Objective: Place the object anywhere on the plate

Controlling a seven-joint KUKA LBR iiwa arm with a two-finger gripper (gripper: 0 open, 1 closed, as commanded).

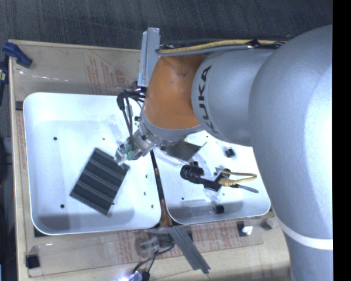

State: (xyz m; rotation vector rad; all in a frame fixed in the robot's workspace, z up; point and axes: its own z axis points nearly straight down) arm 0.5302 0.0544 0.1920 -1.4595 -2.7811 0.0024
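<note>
A dark grey ribbed rectangular plate (pixel 99 181) lies tilted in the left bin (pixel 47 116), towards its front right. My gripper (pixel 128 151) hangs at the plate's upper right corner, just above it. A small greenish bit shows at the gripper's tip, too small to tell what it is. The orange wrist band and grey arm hide the strip between the two bins behind the gripper.
The right bin (pixel 245 206) holds a small black piece (pixel 228 152) near its back and another small dark piece (pixel 219 208) near its front wall. The arm covers much of the right bin. A blue clamp (pixel 16 54) sits at the bench's far left corner.
</note>
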